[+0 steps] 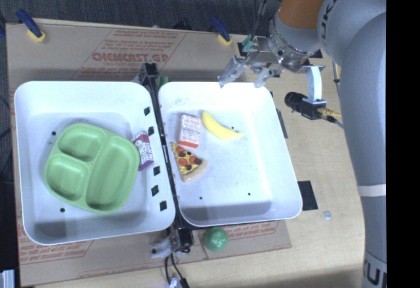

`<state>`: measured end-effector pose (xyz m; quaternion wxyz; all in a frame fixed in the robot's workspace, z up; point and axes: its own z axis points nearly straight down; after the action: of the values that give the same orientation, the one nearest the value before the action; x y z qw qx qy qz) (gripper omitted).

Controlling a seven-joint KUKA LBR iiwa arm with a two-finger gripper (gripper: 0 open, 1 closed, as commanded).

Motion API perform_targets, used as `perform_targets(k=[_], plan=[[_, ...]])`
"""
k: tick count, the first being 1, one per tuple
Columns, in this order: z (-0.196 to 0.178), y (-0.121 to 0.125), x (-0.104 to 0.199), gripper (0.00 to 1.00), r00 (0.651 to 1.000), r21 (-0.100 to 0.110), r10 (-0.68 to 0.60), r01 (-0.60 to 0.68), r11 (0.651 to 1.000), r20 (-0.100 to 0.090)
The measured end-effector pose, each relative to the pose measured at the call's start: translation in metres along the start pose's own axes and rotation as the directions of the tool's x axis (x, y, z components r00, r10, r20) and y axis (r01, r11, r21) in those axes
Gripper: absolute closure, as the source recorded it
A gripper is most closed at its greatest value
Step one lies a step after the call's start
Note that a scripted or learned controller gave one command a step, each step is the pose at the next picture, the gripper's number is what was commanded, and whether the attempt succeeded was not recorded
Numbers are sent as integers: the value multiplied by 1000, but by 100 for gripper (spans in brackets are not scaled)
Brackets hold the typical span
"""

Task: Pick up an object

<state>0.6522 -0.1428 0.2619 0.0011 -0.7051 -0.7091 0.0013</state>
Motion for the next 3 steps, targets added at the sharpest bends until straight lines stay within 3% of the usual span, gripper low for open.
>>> perform_targets(k=[1,2,3], plan=[[-58,-95,10,0,1000,-2,2,-2,1000,0],[150,-93,-22,0,1000,5,0,0,1000,-2],[164,-143,-16,0,1000,1,-1,1,1000,-1]])
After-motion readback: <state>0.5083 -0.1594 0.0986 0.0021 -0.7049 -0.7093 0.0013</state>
